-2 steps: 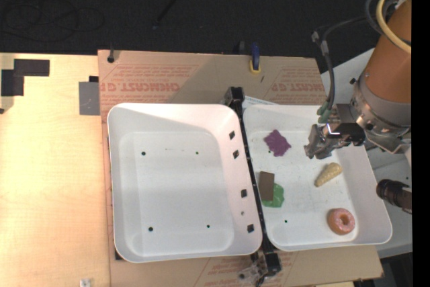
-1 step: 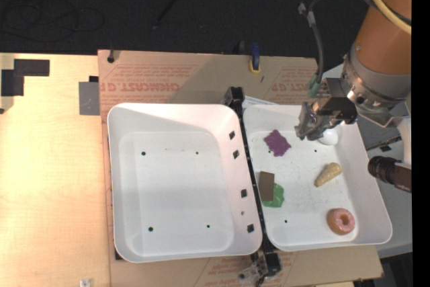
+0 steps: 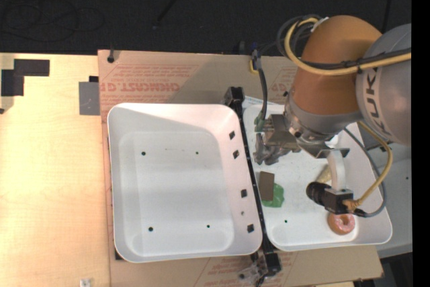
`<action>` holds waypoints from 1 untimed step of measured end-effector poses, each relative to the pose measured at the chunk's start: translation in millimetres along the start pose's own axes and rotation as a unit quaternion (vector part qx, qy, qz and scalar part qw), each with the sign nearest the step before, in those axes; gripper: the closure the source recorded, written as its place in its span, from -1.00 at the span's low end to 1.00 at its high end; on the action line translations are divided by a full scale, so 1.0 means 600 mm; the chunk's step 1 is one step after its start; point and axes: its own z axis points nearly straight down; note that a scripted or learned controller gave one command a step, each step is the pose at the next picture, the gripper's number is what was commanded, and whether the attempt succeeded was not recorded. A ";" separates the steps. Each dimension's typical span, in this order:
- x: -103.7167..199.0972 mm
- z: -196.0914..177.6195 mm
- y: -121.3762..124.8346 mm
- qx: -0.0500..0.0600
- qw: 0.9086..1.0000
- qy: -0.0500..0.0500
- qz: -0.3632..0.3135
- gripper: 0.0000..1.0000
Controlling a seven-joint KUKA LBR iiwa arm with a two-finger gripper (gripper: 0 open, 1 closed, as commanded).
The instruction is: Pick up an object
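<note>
My gripper (image 3: 267, 152) hangs low over the left part of the right bin (image 3: 376, 235), close to the wall shared with the left bin. Just in front of it lies a green object (image 3: 275, 195) with a small brown block (image 3: 267, 182) resting against its far side. The gripper stands a little behind both, and I see nothing held in it. A pink ring (image 3: 342, 224) lies at the right bin's front right corner, well away from the gripper.
The left bin (image 3: 127, 144) stands beside the right one, with black clips (image 3: 243, 193) along their shared wall. The grey and orange arm (image 3: 336, 77) covers the back of the right bin. Cardboard (image 3: 154, 80) lies under both bins.
</note>
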 end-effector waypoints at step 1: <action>0.066 -0.189 0.002 -0.011 1.000 0.002 -0.002 1.00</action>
